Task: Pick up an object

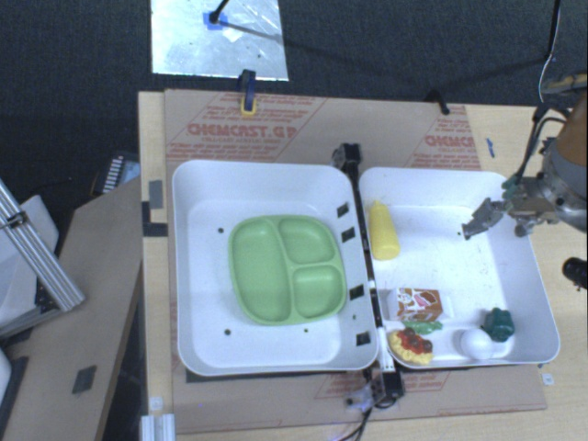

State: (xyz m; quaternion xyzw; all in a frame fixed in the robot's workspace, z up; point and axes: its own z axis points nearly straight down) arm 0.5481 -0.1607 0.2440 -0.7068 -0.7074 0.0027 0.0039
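Note:
My gripper [497,227] hovers over the upper right part of the right bin [524,274], open, with nothing between its fingers. A yellow bottle [383,231] lies against the bin's left wall, well to the left of the gripper. Along the bin's front edge lie a small printed packet [419,302], a yellow and red toy food [410,345], a white egg-shaped object [476,343] and a dark green object [499,322]. All of them are apart from the gripper.
A light green divided plate [283,269] lies in the left bin [197,246]. Black clips run along the wall between the two bins [360,265]. A foil sheet [219,24] lies on the floor beyond the bench.

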